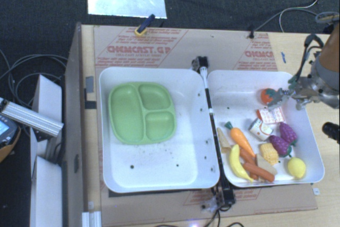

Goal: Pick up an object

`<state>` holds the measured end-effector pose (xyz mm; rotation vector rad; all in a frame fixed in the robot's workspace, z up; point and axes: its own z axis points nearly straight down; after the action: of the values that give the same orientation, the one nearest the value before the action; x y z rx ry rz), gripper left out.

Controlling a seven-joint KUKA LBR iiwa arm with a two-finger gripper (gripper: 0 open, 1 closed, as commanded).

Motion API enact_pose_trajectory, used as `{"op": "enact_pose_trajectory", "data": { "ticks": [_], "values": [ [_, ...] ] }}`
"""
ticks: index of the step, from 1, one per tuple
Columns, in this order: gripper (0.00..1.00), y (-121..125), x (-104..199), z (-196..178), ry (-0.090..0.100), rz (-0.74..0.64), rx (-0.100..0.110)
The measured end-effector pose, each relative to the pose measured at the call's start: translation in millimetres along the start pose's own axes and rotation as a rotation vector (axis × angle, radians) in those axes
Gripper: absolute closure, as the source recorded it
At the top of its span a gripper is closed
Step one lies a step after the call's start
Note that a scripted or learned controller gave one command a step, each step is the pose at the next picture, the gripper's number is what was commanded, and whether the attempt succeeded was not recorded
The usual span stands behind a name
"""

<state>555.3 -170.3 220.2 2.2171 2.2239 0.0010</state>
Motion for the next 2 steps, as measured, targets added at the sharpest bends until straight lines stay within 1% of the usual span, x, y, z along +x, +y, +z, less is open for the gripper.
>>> {"op": "enact_pose_trajectory", "data": {
  "ticks": [1, 2],
  "values": [
    [0.0, 19, 71, 132, 0.002, -0.001, 0.003],
    [0.0, 64, 35, 105, -0.001, -0.001, -0.003]
  ]
}}
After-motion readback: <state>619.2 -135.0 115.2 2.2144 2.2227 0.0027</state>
